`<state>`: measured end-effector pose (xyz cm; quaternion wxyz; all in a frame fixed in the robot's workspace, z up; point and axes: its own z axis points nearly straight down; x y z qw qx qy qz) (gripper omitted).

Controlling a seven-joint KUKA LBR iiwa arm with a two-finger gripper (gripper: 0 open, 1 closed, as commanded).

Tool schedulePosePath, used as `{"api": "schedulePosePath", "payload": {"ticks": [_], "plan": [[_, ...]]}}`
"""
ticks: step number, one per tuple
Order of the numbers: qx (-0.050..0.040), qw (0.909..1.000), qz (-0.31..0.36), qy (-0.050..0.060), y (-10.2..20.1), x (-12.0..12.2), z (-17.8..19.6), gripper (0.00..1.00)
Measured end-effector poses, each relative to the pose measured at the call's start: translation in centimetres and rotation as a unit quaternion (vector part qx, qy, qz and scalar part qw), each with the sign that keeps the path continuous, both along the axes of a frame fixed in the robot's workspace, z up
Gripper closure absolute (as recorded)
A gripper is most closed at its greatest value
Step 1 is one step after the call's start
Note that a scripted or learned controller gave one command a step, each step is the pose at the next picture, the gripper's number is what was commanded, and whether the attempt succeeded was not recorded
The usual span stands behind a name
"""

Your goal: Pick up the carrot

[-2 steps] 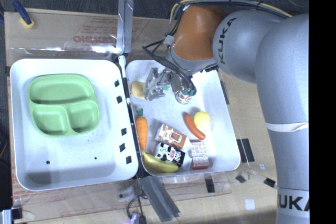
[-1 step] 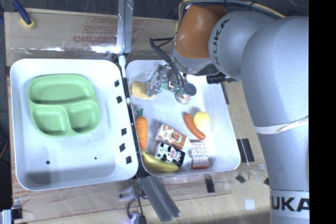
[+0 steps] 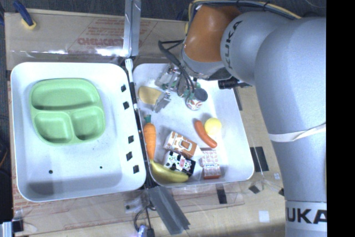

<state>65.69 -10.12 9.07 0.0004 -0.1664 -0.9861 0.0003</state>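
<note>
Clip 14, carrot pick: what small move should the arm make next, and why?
Probably shift the gripper down-frame toward the carrot. It sits over the pale yellow item, while the carrot lies below it along the right bin's left wall.

The arm (image 3: 277, 80) is covering the right bin's (image 3: 244, 136) far right corner, the banana (image 3: 166, 174) is lying half under a patterned box (image 3: 180, 162), and the gripper (image 3: 169, 89) is too blurred to read.

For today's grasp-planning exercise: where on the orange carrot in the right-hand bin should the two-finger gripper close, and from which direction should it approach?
Grip the orange carrot around the middle of its body, coming straight down from above. It lies flat and lengthwise beside the right bin's left wall, green top towards the far end, so the fingers should probably close across its narrow width. The yellow banana sits close to its near tip; mid-body looks freer.
</note>
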Motion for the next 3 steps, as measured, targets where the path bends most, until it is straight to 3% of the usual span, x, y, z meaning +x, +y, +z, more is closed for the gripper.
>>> {"api": "schedulePosePath", "payload": {"ticks": [1, 2, 3], "plan": [[0.0005, 0.9976, 0.069, 0.0, 0.7, -9.2, 0.0, 0.0], [0.0004, 0.9578, 0.287, -0.001, 5.2, -11.8, 10.0, 0.0], [0.0009, 0.9538, 0.301, 0.001, 9.2, -14.6, 9.9, 0.0]]}}
